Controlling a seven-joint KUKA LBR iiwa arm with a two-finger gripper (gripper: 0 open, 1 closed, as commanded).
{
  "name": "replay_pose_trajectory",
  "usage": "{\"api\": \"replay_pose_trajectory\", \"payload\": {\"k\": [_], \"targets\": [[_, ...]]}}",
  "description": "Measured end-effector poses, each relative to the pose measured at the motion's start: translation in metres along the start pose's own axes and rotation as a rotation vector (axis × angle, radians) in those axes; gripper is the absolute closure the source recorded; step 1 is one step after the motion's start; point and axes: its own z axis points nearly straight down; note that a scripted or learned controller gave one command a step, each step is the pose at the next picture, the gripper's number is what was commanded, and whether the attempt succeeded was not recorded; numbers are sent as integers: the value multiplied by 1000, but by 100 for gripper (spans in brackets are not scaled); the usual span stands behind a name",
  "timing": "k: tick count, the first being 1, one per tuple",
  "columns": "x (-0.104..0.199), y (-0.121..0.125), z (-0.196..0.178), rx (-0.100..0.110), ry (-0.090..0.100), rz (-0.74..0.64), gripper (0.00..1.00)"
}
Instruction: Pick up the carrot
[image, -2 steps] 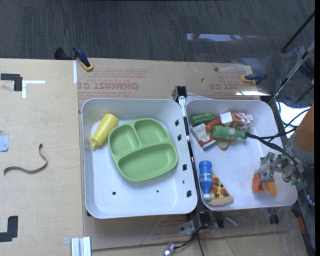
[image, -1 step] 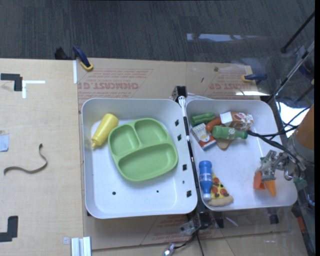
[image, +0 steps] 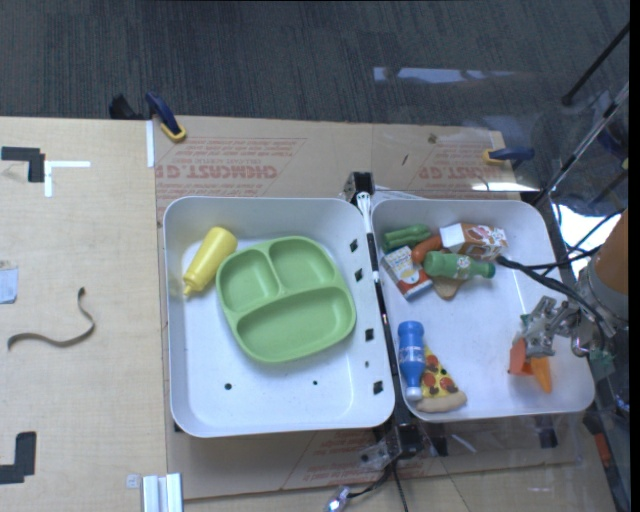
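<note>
The claw (image: 541, 335) sits low over the right bin (image: 480, 330) near its right wall; the carrot (image: 530, 366) lies just beneath it, touching; whether the claw grips it I cannot tell; a green plate (image: 287, 297) fills the left bin (image: 200, 380).

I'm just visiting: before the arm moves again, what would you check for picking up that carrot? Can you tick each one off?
1. Carrot in view: ok, the carrot lies at the right bin's right edge.
2. Gripper placed: ok, the gripper sits directly over it.
3. Carrot between fingers: cannot tell.
4. Carrot lifted off the bin: cannot tell.
5. Neighbours apart: ok, the pizza slice and blue bottle lie well away.
6. Cables near gripper: not ok, the black cable runs close.
</note>
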Motion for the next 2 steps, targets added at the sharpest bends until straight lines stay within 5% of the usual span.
{"api": "replay_pose_trajectory", "payload": {"k": [2], "targets": [[-3, 0, -19, 0, -8, -2, 100]]}}
